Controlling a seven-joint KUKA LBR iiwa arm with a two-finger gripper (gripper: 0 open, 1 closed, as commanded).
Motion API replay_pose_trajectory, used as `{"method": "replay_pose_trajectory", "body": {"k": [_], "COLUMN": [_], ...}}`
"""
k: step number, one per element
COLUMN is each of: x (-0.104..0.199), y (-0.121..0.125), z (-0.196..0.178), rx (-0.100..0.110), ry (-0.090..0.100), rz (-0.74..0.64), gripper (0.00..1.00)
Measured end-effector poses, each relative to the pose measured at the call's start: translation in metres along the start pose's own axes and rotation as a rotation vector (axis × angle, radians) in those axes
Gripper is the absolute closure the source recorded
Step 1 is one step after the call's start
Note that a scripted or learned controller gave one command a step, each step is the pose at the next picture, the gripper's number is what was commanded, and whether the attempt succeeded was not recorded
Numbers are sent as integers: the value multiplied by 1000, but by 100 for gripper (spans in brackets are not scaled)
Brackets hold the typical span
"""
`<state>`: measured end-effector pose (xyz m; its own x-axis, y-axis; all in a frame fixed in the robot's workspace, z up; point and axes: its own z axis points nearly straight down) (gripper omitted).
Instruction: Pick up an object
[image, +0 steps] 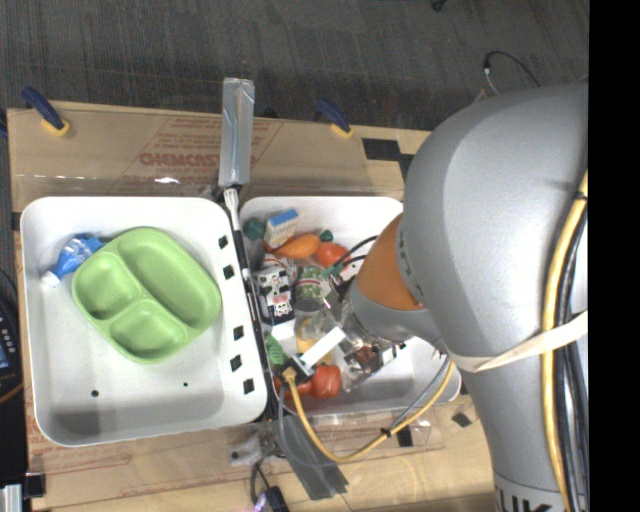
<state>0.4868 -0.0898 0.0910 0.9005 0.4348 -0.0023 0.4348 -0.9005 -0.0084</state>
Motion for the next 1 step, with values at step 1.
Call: {"method": "replay_pose_trajectory", "body": {"k": [1], "x": [-45], "y": [70], "z": [-105], "rx": [-4], "ry": [2], "rz": [240], "gripper": [0]}}
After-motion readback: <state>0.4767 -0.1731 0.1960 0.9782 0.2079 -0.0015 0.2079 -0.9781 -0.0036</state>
